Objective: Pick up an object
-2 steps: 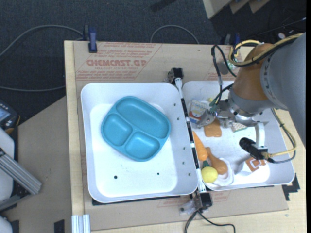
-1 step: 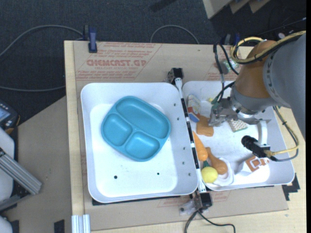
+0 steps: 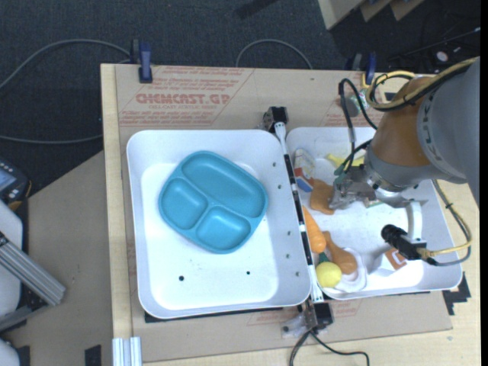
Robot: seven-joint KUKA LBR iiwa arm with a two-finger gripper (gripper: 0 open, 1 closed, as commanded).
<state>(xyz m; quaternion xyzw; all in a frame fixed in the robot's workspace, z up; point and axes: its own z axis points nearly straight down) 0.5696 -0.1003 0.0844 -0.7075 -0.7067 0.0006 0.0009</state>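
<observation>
You see a blue divided plate (image 3: 213, 201) lying in the left white bin (image 3: 152, 280), which serves as your landmark. The surface (image 3: 183, 97) under the bin is brown board with red lettering beyond the bin's far edge. A blue clamp (image 3: 143, 61) grips the board's far edge, past the bin's far-left corner. Cables (image 3: 53, 52) trail over dark carpet beyond that.

Open floor around blue tray (image 3: 213, 201); right bin (image 3: 435, 277) cluttered

Lighting even and bright; focus fair.
Shallow white plastic bins (image 3: 145, 227) slightly overexposed; soft shadows; dark floor dim; mild blur overall.
</observation>
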